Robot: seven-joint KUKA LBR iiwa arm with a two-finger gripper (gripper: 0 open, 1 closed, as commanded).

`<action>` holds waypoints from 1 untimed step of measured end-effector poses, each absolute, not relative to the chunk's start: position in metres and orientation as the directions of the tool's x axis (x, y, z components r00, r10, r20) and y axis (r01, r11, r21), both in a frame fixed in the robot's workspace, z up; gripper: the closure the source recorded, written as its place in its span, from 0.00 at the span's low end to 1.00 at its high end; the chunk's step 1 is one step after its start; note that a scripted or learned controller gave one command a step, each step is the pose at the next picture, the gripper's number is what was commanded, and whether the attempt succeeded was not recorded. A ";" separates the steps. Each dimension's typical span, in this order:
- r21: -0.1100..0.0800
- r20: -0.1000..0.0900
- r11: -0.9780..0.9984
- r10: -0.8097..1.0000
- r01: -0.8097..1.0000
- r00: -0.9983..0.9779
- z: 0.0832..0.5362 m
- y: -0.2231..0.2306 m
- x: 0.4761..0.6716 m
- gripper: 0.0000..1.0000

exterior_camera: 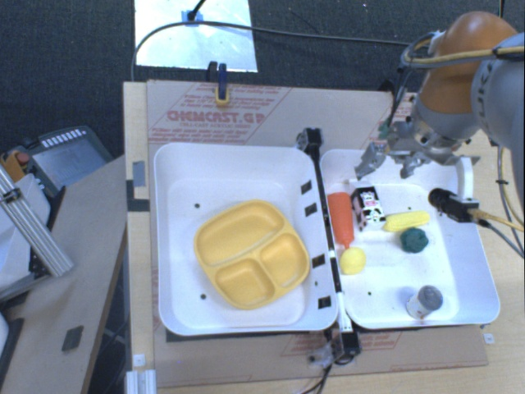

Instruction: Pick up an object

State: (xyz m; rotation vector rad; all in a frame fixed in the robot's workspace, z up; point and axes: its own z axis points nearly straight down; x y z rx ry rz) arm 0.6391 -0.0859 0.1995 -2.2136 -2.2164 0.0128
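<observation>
The yellow tray (247, 254) looks like smooth, glossy plastic. Both white bins (189, 171) appear matt plastic. Beneath lies printed cardboard (246, 109).

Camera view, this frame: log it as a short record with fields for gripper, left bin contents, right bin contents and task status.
gripper: open, above the far edge of the right bin, nothing between its fingers
left bin: yellow divided tray
right bin: orange carrot, black-and-white cow toy, yellow corn cob, green ball, yellow lemon, grey cup
nearest to gripper: black-and-white cow toy
task status: no object picked up yet
</observation>
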 end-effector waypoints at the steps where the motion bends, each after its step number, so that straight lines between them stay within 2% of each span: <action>1: 0.001 0.000 0.003 1.000 1.000 -0.003 0.208 -0.086 0.642 0.00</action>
